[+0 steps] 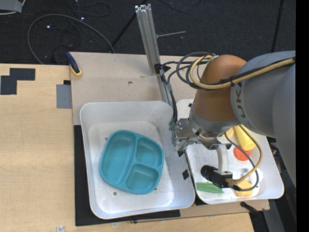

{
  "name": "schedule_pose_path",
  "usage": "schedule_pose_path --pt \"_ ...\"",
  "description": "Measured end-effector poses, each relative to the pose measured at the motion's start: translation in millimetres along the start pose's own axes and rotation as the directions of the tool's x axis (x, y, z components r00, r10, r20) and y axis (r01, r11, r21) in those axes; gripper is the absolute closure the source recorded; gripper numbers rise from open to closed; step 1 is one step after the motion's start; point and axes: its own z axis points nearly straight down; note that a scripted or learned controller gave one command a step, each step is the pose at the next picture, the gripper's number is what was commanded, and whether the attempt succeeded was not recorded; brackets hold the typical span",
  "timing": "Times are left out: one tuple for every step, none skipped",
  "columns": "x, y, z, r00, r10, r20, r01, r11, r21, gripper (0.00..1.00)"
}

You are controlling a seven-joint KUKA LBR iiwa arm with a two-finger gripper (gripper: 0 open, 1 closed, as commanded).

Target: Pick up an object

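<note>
A teal divided plate (133,161) lies in the left bin (91,129). The right bin (271,183) holds a yellow object (243,137), an orange-red one (241,153) beside it, a flat green piece (208,188) near the front and another yellow item (247,189) at the front right. My gripper (183,148) hangs under the big orange-banded wrist, at the left edge of the right bin, close to the wall between the two bins. The wrist hides most of the gripper. Nothing can be seen held in it.
An aluminium post (150,42) rises behind the bins, with cables running along it. The bulky arm covers the back half of the right bin. A blue and yellow tool (74,64) lies on the bench at the far left.
</note>
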Motion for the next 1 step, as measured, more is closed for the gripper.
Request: schedule_pose_path --pt "46.9 -20.5 -12.2 1.0 -0.001 -0.001 0.001 1.0 0.002 1.0"
